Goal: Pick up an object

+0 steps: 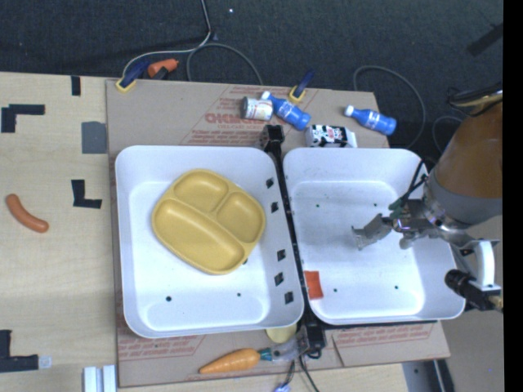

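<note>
One yellow plate, left bin

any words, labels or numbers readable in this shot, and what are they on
Nothing reads clearly.
Red print on the cardboard sheet, behind the left bin: upside down and too blurred to read.
Labels on the two blue bottles: too small.
Black and white carton behind the right bin: markings blurred.
Yellow divided plate: no text.

We see a dark carpeted floor beyond a pale wooden bench, with a brown cardboard sheet laid on it.
</note>
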